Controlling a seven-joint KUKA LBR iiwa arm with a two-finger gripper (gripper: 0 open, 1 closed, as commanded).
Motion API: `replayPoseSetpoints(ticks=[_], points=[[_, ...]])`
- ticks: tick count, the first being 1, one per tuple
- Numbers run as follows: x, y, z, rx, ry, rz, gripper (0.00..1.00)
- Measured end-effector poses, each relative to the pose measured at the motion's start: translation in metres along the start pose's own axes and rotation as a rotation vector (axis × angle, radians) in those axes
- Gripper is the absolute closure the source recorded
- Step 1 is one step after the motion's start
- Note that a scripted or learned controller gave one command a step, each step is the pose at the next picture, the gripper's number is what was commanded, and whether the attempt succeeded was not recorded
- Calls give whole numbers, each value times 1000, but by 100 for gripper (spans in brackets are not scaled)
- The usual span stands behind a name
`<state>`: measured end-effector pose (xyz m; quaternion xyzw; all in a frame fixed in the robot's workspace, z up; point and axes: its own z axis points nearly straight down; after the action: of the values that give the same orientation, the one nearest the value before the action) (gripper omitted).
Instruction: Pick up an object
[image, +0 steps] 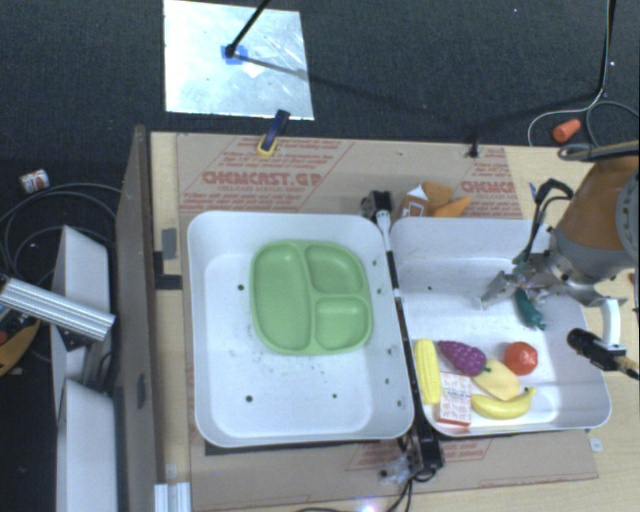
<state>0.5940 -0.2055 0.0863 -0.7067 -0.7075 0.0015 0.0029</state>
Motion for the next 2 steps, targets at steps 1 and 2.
replayPoseSetpoints(ticks=[1,2], points=[[-1,3,-17,-11,-3,-1,100],[-1,-36,-56,-9,-3,1,100]])
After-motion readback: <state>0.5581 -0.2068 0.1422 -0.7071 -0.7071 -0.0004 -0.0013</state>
